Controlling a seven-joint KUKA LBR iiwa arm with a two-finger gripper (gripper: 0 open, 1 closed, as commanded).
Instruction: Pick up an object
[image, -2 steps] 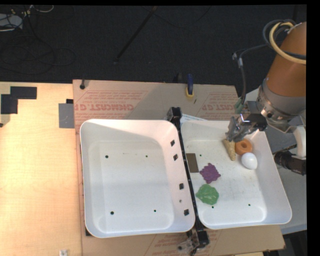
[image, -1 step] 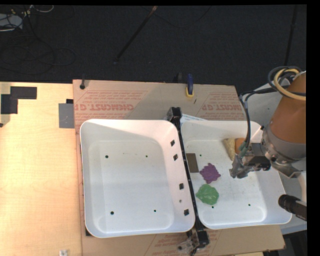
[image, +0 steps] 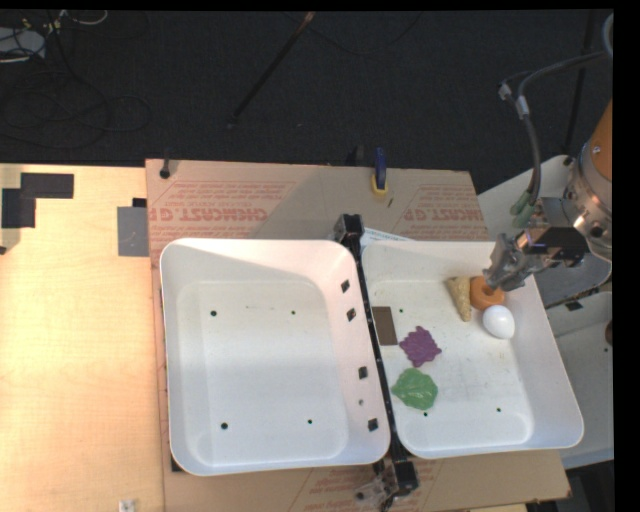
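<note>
The gripper (image: 503, 272) is seen low over the far right part of the right bin (image: 560, 400), its dark fingers pointing down onto a small orange object (image: 487, 293). The orange object is rounded and flat-looking, bright orange, and partly covered by the fingertips; it lies directly under and just left of them. Whether it is gripped between the fingers or merely touched from above cannot be told, and how far the fingers are parted cannot be made out either.

Just left of the fingers, touching the orange object, a pale tan wedge-shaped piece (image: 460, 296) is laid on the bin floor, its narrow end pointing toward the near side. Just below the fingers, beside the orange object, a white egg-shaped item (image: 498, 322) is found, smooth and glossy. Further to the left and nearer the camera, well apart from the fingers, a purple lumpy piece (image: 419, 345) is seen, and below it a green leafy-looking piece (image: 414, 389). The left bin (image: 180, 300) is placed beyond these, farthest from the fingers, across the black divider clips.
</note>
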